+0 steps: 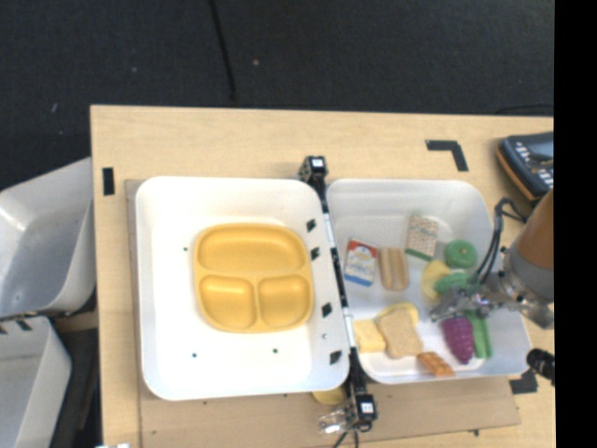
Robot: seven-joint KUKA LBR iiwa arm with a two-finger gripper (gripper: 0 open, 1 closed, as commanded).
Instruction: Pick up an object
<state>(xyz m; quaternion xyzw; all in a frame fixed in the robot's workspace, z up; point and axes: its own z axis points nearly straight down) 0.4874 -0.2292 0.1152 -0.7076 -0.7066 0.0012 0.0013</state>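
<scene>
Gripper (464, 299) low in right bin (373, 199), over purple grapes (458, 337) beside green item (481, 336); its grip state cannot be told

small carton (360, 261) with printing too blurred to read, no legible text

tray (252, 276) in left bin (163, 343), food toys (403, 332) in right bin (373, 199)

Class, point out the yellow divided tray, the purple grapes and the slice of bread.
yellow divided tray (252, 276), camera view, centre divider
purple grapes (458, 338), camera view, middle of bunch
slice of bread (401, 329), camera view, centre of slice
</scene>
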